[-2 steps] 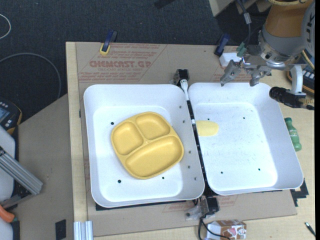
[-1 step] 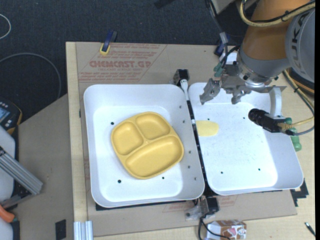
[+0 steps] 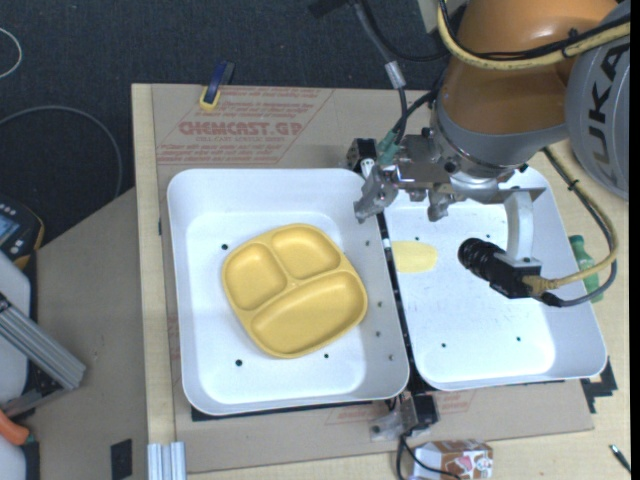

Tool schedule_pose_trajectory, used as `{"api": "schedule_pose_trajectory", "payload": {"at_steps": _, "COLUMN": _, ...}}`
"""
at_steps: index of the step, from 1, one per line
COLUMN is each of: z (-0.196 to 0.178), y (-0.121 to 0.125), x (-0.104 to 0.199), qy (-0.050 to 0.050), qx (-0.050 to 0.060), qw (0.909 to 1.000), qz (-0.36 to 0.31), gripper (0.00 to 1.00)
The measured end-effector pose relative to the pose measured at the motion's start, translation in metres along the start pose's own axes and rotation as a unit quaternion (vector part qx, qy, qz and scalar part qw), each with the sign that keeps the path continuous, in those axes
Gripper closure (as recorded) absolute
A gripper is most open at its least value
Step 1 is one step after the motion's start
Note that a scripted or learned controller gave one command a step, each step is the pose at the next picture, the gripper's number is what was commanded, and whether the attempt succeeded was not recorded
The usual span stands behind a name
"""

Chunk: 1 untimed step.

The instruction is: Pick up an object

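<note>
- The yellow divided plate [image 3: 293,289] lies flat in the left bin [image 3: 190,203], near its middle, three compartments facing up, nothing on it or touching it. It looks like the likeliest thing for you to pick.
- A small pale yellow piece [image 3: 413,257] lies in the right bin [image 3: 500,363], just beside the wall the two bins share. What it is, is hard to tell.
- The gripper [image 3: 405,200] hangs over the far end of that shared wall, above the right bin's back-left corner, with the grey and orange arm [image 3: 520,58] bulking above it.
- Its two fingers stand apart with nothing between them, so you hold nothing yet. I judge this a hover before a descent.
- A black cylindrical fitting [image 3: 492,265] with cables sits low over the right bin; it seems part of the rig.
- Both bins are shallow, white and glossy, resting on a cardboard sheet [image 3: 250,118] printed with red lettering.
- Around the bench is dark carpet [image 3: 80,28] with loose cables.
</note>
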State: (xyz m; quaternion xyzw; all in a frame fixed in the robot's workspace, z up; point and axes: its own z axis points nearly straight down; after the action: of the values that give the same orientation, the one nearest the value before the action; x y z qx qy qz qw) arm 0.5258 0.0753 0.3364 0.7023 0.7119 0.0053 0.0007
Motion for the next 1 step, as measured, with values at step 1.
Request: {"api": "schedule_pose_trajectory", "payload": {"at_steps": 1, "z": -0.0054, "y": 0.0017, "x": -0.0068, "qy": -0.003, "qx": 0.002, "qw": 1.0000, "qz": 0.006, "gripper": 1.00}}
